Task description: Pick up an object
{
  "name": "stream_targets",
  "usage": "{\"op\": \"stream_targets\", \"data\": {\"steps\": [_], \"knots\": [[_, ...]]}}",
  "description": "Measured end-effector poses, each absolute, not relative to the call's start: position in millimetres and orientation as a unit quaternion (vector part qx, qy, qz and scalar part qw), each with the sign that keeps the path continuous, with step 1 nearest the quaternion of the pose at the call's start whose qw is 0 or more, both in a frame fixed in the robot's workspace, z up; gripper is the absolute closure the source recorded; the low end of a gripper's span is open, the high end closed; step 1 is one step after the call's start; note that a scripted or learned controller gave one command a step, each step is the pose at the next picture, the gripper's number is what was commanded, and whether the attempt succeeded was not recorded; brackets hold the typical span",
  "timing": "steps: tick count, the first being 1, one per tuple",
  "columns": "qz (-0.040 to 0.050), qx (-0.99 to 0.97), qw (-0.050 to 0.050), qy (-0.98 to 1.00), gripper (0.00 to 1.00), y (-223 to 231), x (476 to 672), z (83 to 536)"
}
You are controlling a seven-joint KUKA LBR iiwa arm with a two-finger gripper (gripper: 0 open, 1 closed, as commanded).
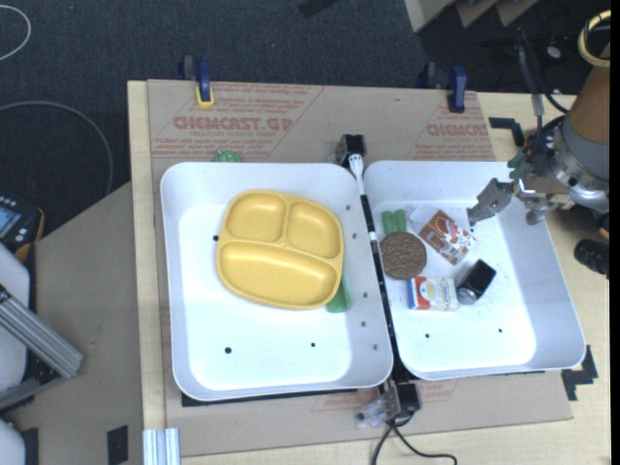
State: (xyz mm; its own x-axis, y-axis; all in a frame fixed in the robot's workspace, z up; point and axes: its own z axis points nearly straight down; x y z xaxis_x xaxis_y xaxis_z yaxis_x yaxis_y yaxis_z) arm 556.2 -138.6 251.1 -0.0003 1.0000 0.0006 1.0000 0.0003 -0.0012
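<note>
Table (291,114), cardboard-faced, bearing two shallow white plastic bins; left bin (194,337): yellow three-compartment plastic plate (281,250), with a green item (338,298) half hidden beneath its edge, identity unclear; right bin (542,308): brown round disc (402,256), red-and-white packet (445,235), small black cylinder (477,280), crowded close, so a descent risks nudging or double contact; pincer (481,208) above this bin's far side, empty, opening indiscernible.

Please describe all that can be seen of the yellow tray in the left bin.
The yellow tray is a rounded plate of smooth, matte plastic, as it looks, with three compartments: two small ones at the far side and one long one at the near side. They hold nothing. It lies flat, face up, in the far part of the left bin. A green thing sticks out from under its right edge.
</note>
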Motion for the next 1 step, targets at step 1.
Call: {"op": "stream_targets", "data": {"steps": [1], "knots": [[-0.003, -0.707, -0.004, -0.707, 0.0, -97.2, 512.5, 105.8]]}}
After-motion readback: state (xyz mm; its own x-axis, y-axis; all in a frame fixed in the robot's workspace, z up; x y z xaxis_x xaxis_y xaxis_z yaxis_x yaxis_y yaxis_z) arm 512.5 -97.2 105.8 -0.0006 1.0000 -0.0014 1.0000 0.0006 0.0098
